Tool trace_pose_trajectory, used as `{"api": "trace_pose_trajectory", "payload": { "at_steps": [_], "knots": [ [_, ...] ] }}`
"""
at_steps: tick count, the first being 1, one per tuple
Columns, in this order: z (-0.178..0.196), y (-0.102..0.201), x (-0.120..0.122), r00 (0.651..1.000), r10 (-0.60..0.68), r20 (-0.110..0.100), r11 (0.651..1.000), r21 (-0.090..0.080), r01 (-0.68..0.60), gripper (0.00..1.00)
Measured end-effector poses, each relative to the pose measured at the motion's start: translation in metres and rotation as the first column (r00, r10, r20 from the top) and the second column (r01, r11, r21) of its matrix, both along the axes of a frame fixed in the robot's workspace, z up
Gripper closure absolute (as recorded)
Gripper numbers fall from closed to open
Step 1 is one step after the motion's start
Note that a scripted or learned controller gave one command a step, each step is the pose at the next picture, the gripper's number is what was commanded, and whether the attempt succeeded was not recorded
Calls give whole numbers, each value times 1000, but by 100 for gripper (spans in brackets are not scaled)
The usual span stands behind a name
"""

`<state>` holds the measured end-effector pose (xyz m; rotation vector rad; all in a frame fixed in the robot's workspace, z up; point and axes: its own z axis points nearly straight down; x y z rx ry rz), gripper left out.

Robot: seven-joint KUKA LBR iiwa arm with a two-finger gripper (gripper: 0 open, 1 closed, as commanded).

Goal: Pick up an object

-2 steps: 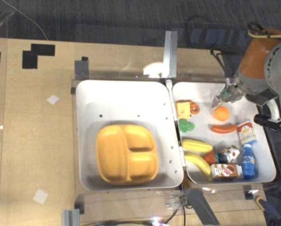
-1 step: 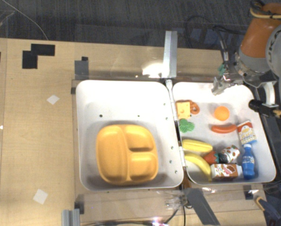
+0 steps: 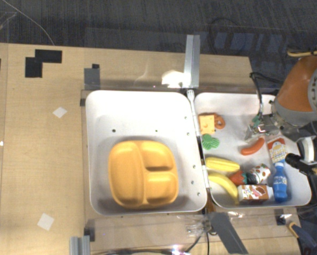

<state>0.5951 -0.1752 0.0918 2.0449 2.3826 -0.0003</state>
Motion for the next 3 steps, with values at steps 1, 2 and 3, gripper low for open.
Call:
{"api": "trace_pose_trajectory", "payload": {
  "at_steps": [1,2,3],
  "knots": [
    [-2,4,-12,999,-46,4,999,0,46,100],
    [54,37,-24,990,142,2,990,0,-142,100],
    [53,37,-25,990,141,0,990,1,-141,0]
  ]
}}
